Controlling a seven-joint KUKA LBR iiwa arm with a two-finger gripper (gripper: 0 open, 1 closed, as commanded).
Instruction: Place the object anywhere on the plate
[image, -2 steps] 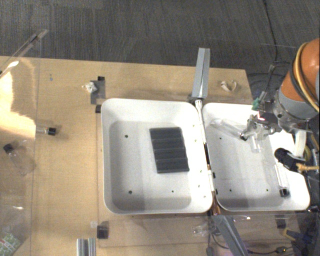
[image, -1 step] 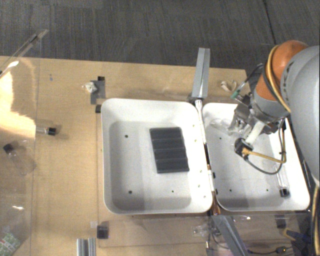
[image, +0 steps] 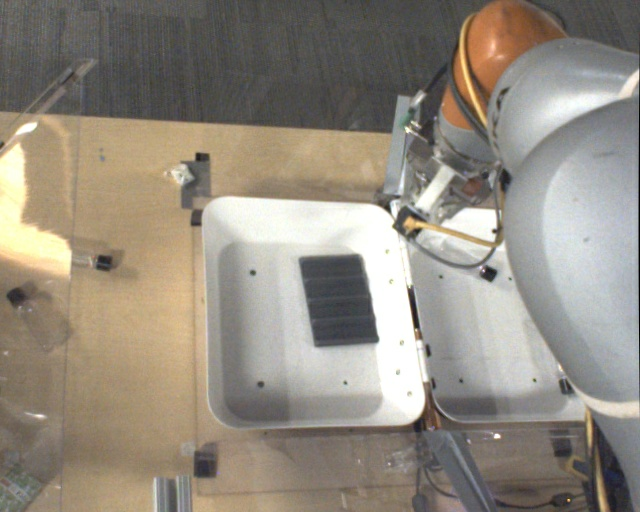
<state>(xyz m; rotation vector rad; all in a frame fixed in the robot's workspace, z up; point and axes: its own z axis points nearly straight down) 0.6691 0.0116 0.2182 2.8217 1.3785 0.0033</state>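
Two white bins on the bench: left bin (image: 225, 330) has a dark ribbed plate (image: 340, 299) lying flat near its centre, nothing on it. Gripper (image: 412, 222) hangs over the far left corner of the right bin (image: 480, 390), beside the shared wall; grip state can't tell. A thin tan stick (image: 455, 235) juts from it; held or not, unclear. Placement looks not done.

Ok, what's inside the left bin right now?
Inside the left bin lies one dark ribbed rectangular plate, flat near the middle; whatever is beneath it is covered. Small dark dots mark the bin floor.
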